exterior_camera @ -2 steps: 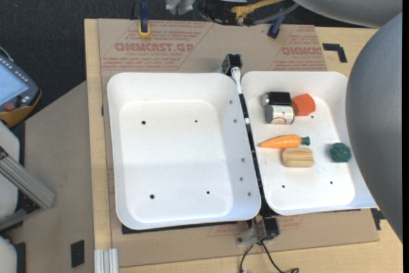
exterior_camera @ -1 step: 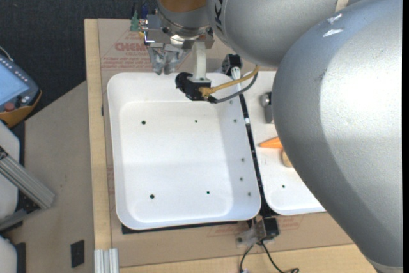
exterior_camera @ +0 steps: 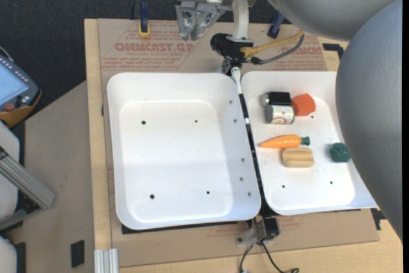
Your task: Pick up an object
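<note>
hand raised above bench's far edge, behind left bin.

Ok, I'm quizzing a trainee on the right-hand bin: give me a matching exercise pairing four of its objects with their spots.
Things:
1. carrot
2. tan block
3. green lump
4. orange piece

Places:
A. nearest the bin's right edge
B. just below the carrot
C. beside the black-and-silver object, on its right
D. mid-bin, lying sideways, green tip pointing right

Pairs: 1-D, 2-B, 3-A, 4-C
</note>
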`<state>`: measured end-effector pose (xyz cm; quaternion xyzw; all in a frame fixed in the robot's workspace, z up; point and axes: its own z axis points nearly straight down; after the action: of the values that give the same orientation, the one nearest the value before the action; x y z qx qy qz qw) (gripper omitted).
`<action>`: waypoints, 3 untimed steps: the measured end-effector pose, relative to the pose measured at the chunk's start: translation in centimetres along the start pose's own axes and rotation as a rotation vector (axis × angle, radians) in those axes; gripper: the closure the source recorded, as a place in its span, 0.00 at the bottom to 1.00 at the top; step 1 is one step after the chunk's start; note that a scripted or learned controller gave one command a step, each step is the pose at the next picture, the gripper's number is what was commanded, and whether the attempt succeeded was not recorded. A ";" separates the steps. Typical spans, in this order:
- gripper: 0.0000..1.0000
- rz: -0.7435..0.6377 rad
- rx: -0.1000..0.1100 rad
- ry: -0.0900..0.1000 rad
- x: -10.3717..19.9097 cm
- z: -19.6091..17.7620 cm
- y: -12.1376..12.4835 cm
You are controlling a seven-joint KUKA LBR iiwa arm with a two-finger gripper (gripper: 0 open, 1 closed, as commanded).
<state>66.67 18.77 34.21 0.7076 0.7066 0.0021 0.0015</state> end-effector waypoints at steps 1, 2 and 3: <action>1.00 -0.005 0.011 -0.001 1.8 0.0 -7.2; 1.00 -0.004 -0.004 0.003 3.8 -7.1 -5.7; 1.00 -0.001 0.012 -0.003 3.7 -2.0 -5.8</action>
<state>60.87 22.48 36.18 0.7071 0.7071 -0.0030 -0.0015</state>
